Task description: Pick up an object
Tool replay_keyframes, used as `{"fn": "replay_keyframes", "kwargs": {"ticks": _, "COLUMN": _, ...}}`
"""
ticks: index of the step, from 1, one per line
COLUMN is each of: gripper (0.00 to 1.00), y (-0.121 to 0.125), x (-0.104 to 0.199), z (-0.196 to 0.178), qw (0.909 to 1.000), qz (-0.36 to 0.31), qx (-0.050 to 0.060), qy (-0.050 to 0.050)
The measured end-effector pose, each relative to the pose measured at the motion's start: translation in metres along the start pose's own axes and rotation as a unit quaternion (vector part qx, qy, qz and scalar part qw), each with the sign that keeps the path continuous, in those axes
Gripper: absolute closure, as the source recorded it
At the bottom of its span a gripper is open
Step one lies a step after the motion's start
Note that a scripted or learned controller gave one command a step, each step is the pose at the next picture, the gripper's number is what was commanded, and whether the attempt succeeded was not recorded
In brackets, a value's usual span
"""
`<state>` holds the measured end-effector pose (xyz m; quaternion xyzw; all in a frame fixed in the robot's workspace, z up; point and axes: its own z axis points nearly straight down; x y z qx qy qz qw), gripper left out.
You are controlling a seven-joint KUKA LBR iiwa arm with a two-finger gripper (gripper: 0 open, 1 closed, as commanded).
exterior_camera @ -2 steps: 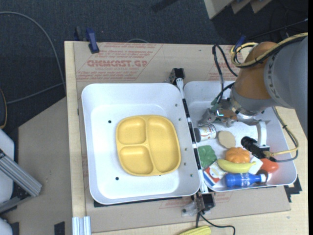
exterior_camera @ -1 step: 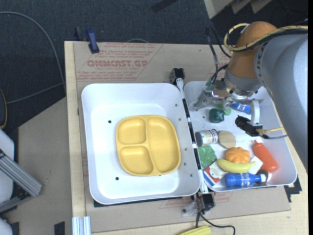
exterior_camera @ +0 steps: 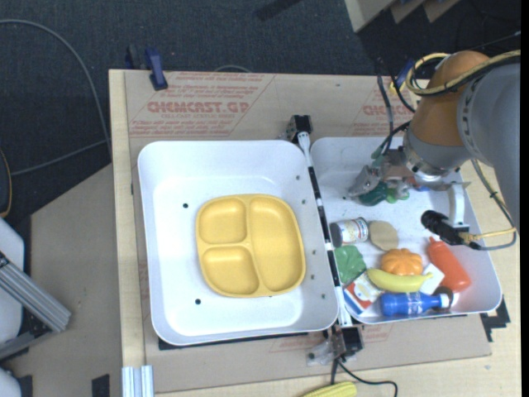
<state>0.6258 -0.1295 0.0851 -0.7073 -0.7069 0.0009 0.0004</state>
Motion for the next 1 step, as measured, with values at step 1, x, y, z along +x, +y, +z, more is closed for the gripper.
{"fn": "replay_keyframes", "kwargs": {"ticks": 1, "gripper": 1.0, "y": 0.0011, "x": 0.0006, "z": -0.0107, "qw": 1.0, "qz": 0.0, "qx": -0.002, "qy": 0.0}}
